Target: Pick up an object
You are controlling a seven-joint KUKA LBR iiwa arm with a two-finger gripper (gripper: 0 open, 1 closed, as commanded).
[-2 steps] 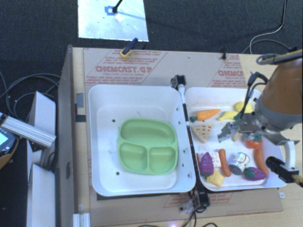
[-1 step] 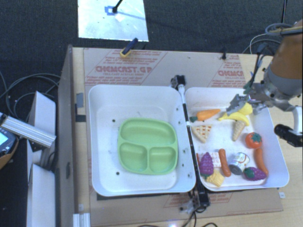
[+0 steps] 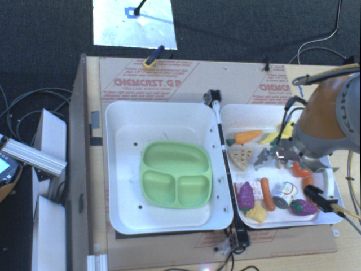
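Grey metal jaws (image 3: 269, 156) low in the right shallow white bin (image 3: 327, 219), just beside a tan waffle-like toy wedge (image 3: 240, 157); open or shut cannot be told. Nearby: orange toy carrot (image 3: 247, 136), purple grape bunch (image 3: 246, 195), small white can (image 3: 284, 193). In the left white bin (image 3: 121, 151) on the bench (image 3: 169, 78), a green divided plastic plate (image 3: 176, 174).

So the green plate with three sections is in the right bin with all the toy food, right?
Not quite. The green plastic plate with three sections lies in the left white bin, by itself. The toy food, like the orange carrot and purple grapes, is in the right white bin. The camera view shows this.
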